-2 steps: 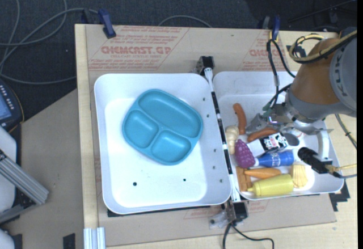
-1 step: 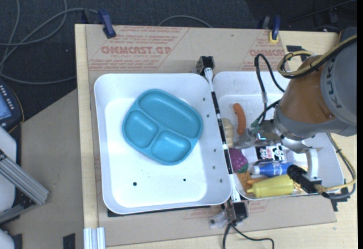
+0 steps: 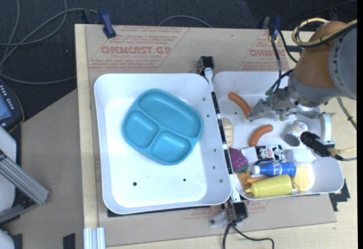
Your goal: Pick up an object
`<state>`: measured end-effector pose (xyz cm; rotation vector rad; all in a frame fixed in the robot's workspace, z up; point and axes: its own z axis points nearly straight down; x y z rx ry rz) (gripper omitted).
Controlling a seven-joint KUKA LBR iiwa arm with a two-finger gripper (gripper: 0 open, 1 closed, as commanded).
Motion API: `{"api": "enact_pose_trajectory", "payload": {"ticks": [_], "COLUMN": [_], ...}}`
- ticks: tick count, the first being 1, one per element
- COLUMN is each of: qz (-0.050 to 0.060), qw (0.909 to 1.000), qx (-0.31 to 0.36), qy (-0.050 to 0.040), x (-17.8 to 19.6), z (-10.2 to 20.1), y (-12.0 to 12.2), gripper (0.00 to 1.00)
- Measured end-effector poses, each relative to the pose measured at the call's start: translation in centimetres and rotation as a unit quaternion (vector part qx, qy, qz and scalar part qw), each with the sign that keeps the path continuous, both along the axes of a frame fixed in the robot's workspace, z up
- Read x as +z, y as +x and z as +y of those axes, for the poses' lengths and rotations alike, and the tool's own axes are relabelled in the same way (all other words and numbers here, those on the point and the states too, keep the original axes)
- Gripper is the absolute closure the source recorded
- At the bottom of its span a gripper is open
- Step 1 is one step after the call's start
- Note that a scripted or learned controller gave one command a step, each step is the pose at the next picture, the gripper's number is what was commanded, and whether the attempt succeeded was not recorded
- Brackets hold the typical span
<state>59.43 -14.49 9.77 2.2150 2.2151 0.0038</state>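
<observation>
I read this as the approach step: the arm (image 3: 326, 63) has its wrist low over the right bin (image 3: 334, 177), and nothing is lifted yet. From this view I cannot tell how the jaws (image 3: 271, 107) stand; the dark metal at the tip is too small and cluttered to read, and I see nothing caught in it.

Taking the right bin as my landmark, the handiest target is the orange sausage (image 3: 260, 133) lying near the bin's middle. It sits just below the jaws, a little toward the bin's front wall, and apart from them. A second orange sausage (image 3: 240, 104) lies toward the bin's back left, beside the jaws on their left. Along the front wall of the right bin sit a yellow bottle (image 3: 273, 186) and a blue-and-white bottle (image 3: 274, 170), packed close with a purple piece (image 3: 236, 158) near the left front corner.

To do this well I would centre over the middle sausage, turn the wrist so the jaws close across its short width, and descend straight, staying clear of the crowded front row. The blue tray (image 3: 163, 126) lies in the left bin (image 3: 110, 146), beyond the right bin's left wall.
</observation>
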Motion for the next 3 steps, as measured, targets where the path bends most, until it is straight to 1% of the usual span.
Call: {"api": "enact_pose_trajectory", "payload": {"ticks": [1, 2, 3], "qz": [0.007, 0.004, -0.003], "qw": [1.0000, 1.0000, 1.0000], "qx": [0.001, 0.000, 0.004], "qy": [0.0037, 0.0025, 0.0026], "x": [-1.4, -0.3, 9.4], "z": [3.9, 3.8, 9.3], "y": [-3.5, -3.3, 1.4], "gripper": [0.00, 1.00, 1.00]}}
